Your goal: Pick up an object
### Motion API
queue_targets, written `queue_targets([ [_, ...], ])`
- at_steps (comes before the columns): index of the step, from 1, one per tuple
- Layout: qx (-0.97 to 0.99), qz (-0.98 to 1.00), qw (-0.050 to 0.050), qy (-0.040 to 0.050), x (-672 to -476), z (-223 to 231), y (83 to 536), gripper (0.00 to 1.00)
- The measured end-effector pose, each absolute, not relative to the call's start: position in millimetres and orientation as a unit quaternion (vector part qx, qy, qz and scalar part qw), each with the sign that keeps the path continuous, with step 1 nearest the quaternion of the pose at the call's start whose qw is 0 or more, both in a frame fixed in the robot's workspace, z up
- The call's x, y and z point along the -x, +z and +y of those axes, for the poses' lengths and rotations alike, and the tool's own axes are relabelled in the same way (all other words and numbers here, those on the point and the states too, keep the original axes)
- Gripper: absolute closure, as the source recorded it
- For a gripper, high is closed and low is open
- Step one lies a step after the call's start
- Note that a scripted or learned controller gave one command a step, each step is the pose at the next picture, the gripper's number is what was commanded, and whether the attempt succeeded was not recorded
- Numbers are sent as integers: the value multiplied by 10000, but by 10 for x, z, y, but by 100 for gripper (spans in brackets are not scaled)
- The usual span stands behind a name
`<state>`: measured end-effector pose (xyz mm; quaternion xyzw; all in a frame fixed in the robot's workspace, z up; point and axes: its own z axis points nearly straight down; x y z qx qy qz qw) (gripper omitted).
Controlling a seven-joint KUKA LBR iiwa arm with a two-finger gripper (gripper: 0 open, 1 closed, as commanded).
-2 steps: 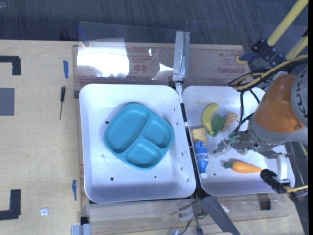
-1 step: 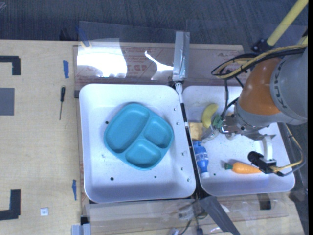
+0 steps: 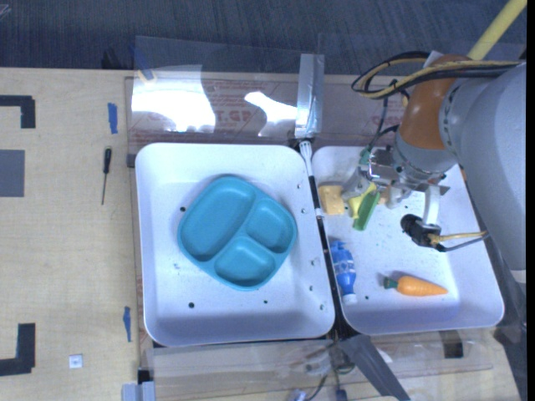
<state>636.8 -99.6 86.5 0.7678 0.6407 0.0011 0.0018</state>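
My gripper hangs low over the back left part of the right bin. A green and yellow stick-shaped thing lies slanted right under it, and whether the gripper touches it I cannot tell. A pale yellow block sits just left of that, against the bin's left wall. A blue bottle lies along the same wall nearer the front. An orange carrot rests at the front of this bin.
The left bin holds a blue divided plate in its middle. A clear plastic sheet and a metal bracket stand behind the bins. A small screwdriver lies on the bench at the left.
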Motion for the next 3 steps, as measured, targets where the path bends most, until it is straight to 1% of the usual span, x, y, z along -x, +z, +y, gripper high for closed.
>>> queue_targets([
  [1, -7679, 6406, 17, 10, -6368, -996, 865, 0],
  [2, -7671, 6415, 50, 31, -6390, -992, 1005, 100],
  [3, -7467, 6651, 30, 49, -6044, -389, 1904, 100],
])
